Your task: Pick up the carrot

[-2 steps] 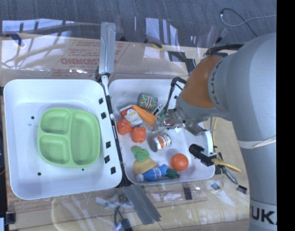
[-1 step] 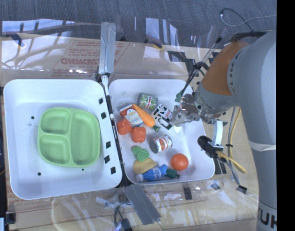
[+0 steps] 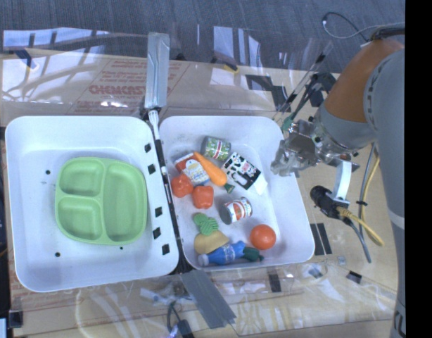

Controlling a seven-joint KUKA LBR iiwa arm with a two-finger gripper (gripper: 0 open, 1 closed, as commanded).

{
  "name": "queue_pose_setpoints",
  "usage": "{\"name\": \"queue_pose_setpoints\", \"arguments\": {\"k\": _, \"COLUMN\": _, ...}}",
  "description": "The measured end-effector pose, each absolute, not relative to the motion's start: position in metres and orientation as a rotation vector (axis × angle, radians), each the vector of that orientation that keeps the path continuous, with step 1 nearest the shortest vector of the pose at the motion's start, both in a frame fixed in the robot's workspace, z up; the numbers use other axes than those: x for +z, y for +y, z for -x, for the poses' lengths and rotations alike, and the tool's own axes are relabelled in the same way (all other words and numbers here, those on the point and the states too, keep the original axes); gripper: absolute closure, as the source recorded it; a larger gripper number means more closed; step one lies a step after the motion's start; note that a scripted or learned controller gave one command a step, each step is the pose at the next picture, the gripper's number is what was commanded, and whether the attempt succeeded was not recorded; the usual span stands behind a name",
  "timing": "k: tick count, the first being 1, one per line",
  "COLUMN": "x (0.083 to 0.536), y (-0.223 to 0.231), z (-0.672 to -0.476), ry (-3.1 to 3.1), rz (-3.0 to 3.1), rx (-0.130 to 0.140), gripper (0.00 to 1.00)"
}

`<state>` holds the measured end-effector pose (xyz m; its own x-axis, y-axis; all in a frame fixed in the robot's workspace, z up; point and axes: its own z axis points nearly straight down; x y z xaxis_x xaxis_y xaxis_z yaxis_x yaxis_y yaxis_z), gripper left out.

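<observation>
One orange carrot lay slanted among two red tomatoes and two cans; the gripper held nothing, its opening unclear.

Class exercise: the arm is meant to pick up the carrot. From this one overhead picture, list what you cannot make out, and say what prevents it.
1. Gripper, camera view: small and blurred over the right bin's rim; open or shut cannot be told.
2. Carrot: its lower side is hidden among the neighbouring toys it lies on.
3. Black-and-white carton: print too small to read.
4. Blue bottle: partly covered by the yellow toy.
</observation>
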<state>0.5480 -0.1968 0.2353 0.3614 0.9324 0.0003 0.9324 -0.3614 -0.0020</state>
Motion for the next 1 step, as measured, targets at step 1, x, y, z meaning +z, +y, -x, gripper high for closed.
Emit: {"name": "queue_pose_setpoints", "arguments": {"k": 1, "x": 0.2346, "y": -0.1961, "z": -0.5480, "ry": -1.775, "rz": 2.588, "rx": 0.003, "gripper": 0.00}}
